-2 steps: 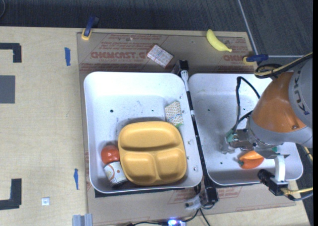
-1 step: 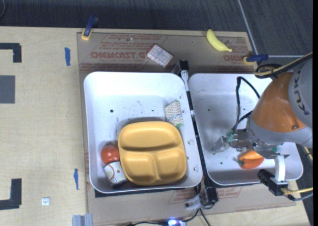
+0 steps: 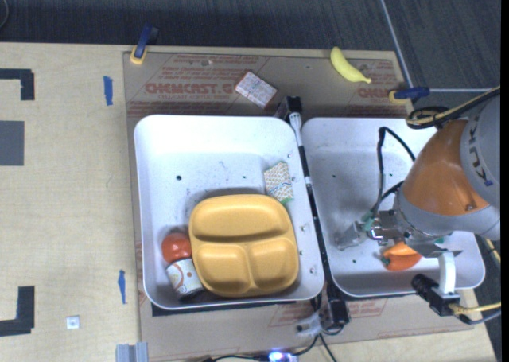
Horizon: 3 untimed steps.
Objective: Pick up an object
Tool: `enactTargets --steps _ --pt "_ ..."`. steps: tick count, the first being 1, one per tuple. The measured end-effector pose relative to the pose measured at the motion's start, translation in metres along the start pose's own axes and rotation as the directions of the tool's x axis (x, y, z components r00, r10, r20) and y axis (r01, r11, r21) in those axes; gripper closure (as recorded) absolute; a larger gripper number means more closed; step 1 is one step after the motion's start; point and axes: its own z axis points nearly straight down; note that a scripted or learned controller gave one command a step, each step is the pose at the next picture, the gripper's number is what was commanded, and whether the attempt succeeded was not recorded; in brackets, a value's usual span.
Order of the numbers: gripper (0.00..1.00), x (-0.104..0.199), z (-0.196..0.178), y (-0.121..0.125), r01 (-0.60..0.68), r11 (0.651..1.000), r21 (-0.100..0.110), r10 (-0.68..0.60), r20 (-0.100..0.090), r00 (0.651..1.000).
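My gripper [image 3: 352, 235] is low inside the right bin [image 3: 350, 153], near the middle of its floor, with the grey arm and its orange band [image 3: 445, 177] reaching in from the right. A small orange object [image 3: 400, 256] lies on the bin floor just right of the gripper, partly under the wrist. The left bin [image 3: 159, 161] holds a large yellow sectioned tray [image 3: 242, 243], a red-orange round object [image 3: 176, 246], a small white and orange can [image 3: 184, 275] and a small patterned packet [image 3: 279, 181].
Behind the bins, on the cardboard sheet, lie a yellow banana [image 3: 348, 66] and a small patterned card [image 3: 255, 88]. Blue clamps [image 3: 144, 40] hold the cardboard at its corners. A black cable [image 3: 382, 153] hangs over the right bin.
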Motion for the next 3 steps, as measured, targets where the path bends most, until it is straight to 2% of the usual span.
enactTargets --steps 1,2,3 --pt "1.0 0.0 -0.01 0.001 0.0 1.0 -0.004 0.0 0.0 1.0" --pt "0.0 0.0 -0.01 0.001 0.0 1.0 -0.004 0.0 0.0 1.0" --pt "0.0 0.003 0.0 0.0 -0.001 1.0 0.0 0.001 0.001 1.0"
